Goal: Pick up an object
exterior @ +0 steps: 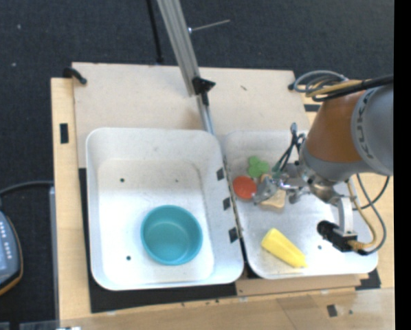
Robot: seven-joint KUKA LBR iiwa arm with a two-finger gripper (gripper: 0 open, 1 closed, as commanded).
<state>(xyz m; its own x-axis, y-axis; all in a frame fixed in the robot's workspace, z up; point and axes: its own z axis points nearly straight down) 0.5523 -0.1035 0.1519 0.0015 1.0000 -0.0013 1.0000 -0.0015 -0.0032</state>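
The gripper sits low in the right bin, near its left wall and about midway between the far and near edges. Directly under and against it lies a small tan block — whether the block is pinched or merely touched, I cannot tell, since the metal of the tool hides the contact.

A red ball lies just beside the tool toward the bin's left wall, and a green piece just beyond it toward the far edge. The yellow object lies apart toward the near edge, its long axis slanting from the left wall toward the near right corner.

The tan block looks the likeliest target — essentially straight below. The left bin holds a teal bowl.
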